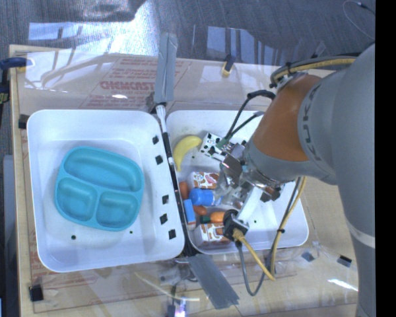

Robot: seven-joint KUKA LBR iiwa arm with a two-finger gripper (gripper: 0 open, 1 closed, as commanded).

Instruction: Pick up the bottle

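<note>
The bottle [199, 199] looks like the blue piece with orange ends lying in the left half of the right bin [287, 233]. It rests among small printed cartons [205, 179]. My gripper [228, 189] hangs low over the bin, just right of the bottle and close above the pile. The wrist and its cables hide the spot where the gripper meets the pile.
A yellow banana [185, 149] lies at the back left of the right bin. Another carton [214, 232] lies by its front wall. The left bin [43, 137] holds a blue divided plate [99, 188]. A ridge [166, 177] separates the two bins.
</note>
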